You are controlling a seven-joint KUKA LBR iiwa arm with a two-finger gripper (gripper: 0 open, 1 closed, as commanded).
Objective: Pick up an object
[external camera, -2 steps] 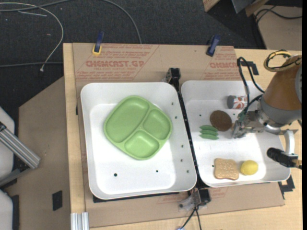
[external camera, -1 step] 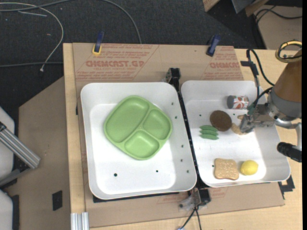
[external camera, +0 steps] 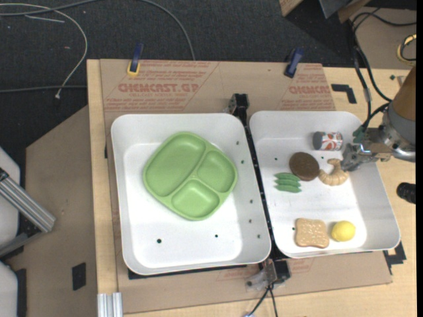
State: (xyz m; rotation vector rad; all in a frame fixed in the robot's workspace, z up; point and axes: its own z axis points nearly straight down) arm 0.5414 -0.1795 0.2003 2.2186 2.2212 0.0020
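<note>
The right bin [external camera: 370, 197] holds several small items. A small grey and red can [external camera: 328, 140] lies on its side near the back. Below it sits a brown round disc [external camera: 305, 166], with a tan croissant [external camera: 333, 174] touching its right side. Green pea pods [external camera: 288, 182] lie to the disc's left. A square of toast [external camera: 311, 233] and a yellow lemon [external camera: 343, 231] rest near the front wall. My gripper [external camera: 349, 157] reaches in from the right, low over the croissant's upper right end and just right of the can.
The left bin [external camera: 132, 177] carries a green divided plate [external camera: 190, 175] in its middle. A black clamp [external camera: 238, 104] sits between the bins at the back. The grey arm [external camera: 400, 127] crosses the right bin's right wall. Cables run along the bench's far right.
</note>
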